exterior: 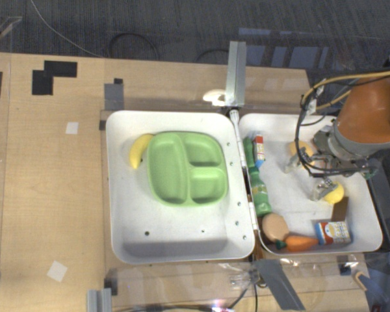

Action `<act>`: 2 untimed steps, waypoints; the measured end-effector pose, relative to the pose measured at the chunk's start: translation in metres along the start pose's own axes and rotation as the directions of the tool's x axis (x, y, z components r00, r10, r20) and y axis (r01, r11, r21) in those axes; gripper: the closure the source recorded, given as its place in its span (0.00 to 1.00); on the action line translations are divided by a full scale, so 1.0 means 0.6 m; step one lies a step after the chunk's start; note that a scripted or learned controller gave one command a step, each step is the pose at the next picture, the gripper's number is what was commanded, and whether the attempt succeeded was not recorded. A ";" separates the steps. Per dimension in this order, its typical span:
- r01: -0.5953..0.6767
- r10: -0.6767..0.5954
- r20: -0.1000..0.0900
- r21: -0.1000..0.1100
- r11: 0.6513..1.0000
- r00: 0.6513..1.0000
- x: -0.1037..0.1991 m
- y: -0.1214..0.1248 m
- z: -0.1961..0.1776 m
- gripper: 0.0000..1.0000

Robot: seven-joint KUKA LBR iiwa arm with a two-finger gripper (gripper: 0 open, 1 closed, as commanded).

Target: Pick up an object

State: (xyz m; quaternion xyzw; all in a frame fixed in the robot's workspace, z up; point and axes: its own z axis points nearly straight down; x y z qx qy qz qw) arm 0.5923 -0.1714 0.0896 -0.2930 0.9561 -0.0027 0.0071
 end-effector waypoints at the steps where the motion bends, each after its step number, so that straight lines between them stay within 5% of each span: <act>1: -0.026 0.026 -0.002 0.003 1.000 1.000 0.139 0.021 -0.004 0.00; 2: 0.130 -0.130 0.005 0.007 0.991 0.991 0.068 0.121 -0.005 0.00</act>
